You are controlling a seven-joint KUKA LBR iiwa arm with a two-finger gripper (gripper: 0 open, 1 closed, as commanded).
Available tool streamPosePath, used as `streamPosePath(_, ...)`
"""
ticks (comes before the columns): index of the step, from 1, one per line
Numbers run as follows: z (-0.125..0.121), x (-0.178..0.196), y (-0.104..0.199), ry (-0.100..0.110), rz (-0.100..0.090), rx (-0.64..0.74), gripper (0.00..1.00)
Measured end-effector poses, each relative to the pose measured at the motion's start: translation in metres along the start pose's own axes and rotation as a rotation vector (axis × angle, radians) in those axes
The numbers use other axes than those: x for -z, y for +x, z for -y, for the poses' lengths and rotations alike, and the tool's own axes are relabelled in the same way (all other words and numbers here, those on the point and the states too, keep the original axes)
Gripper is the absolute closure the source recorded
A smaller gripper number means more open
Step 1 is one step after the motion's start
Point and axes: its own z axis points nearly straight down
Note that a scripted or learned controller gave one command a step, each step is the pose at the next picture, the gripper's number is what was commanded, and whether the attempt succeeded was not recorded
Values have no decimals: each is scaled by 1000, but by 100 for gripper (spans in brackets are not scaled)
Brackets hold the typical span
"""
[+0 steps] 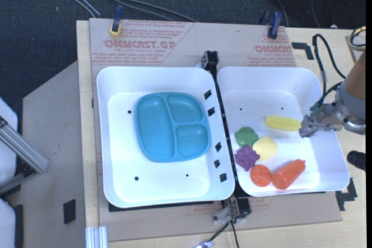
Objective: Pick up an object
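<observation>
The right bin holds several toy foods: a yellow corn-like piece, a green broccoli-like piece, a pale yellow lemon-like piece, a purple grape cluster, a red tomato and an orange carrot. My gripper hangs at the right side of this bin, just right of the yellow corn-like piece. Nothing shows between its tips.
The left bin bears a blue divided plate. A black divider with clips runs between the bins. Blue clamps hold the cardboard at the back. Cables trail near the arm at the right.
</observation>
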Motion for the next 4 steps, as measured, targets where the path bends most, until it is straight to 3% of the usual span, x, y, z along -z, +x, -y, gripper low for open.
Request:
streamPosePath(1,0,64,0,-3,1,1,100)
streamPosePath(2,-2,98,0,-1,0,1,100)
streamPosePath(4,-3,109,108,6,-4,5,100)
